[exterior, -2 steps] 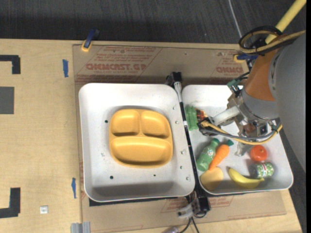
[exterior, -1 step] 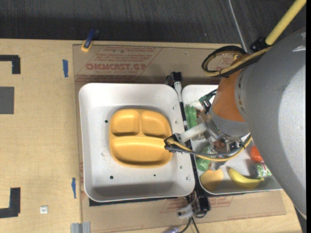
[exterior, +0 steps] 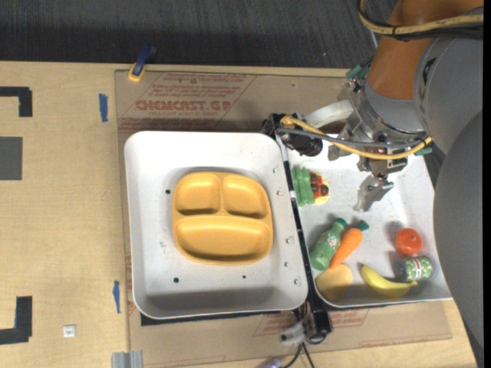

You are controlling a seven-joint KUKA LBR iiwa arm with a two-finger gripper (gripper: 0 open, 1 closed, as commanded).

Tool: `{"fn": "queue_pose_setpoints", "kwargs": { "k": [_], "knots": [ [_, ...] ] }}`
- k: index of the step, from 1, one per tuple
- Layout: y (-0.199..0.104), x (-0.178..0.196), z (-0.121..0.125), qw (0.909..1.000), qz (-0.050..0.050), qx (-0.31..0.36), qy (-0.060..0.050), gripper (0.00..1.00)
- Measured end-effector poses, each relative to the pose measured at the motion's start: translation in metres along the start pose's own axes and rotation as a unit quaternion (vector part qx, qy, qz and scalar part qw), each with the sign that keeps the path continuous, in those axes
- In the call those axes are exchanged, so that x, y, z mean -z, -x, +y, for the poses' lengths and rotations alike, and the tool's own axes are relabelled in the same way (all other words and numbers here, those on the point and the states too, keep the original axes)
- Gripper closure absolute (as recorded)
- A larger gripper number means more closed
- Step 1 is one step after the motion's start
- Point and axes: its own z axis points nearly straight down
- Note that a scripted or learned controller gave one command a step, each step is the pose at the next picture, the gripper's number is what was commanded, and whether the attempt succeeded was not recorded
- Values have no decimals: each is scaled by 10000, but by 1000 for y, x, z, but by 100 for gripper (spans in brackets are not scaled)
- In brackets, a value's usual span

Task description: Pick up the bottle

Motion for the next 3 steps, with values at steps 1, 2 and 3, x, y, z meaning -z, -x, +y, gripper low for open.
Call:
{"fn": "queue_pose_setpoints", "kwargs": {
  "k": [1,2,3],
  "knots": [
    [7,-124,-19,9916,-33,1292,-20,0],
    [6,-114,-20,9915,-39,1302,-25,100],
    [6,-115,-20,9915,-42,1301,-26,0]
  ]
}}
